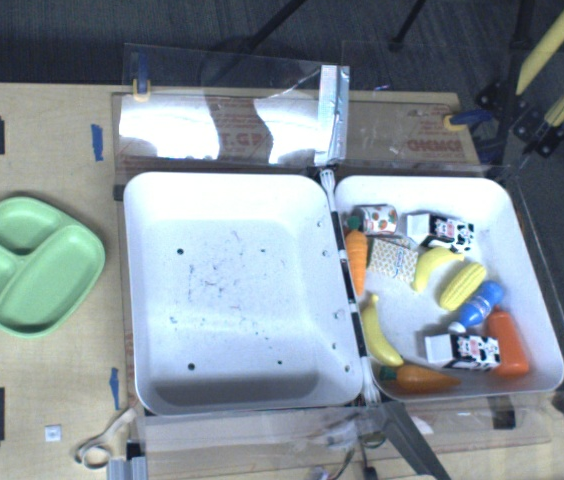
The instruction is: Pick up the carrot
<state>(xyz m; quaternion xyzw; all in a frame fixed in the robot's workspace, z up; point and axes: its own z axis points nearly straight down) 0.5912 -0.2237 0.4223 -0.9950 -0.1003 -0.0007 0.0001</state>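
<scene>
**Two bins, carrot in the right one**

On the tabletop [42, 128], far left, sits a green divided plate [32, 265]. Next comes the left bin [162, 193], then the right bin [522, 268], crowded with toy food. The carrot [357, 260] lies along the right bin's left wall, just above a banana [377, 333]. A second orange vegetable [427, 376] lies by the near wall; a corn cob [460, 280] lies farther right.

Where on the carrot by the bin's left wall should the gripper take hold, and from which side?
Grip the carrot across its thicker upper half, coming straight down from above. It lies lengthwise along the right bin's left wall, beside the patterned packet, so side approaches look blocked.
</scene>
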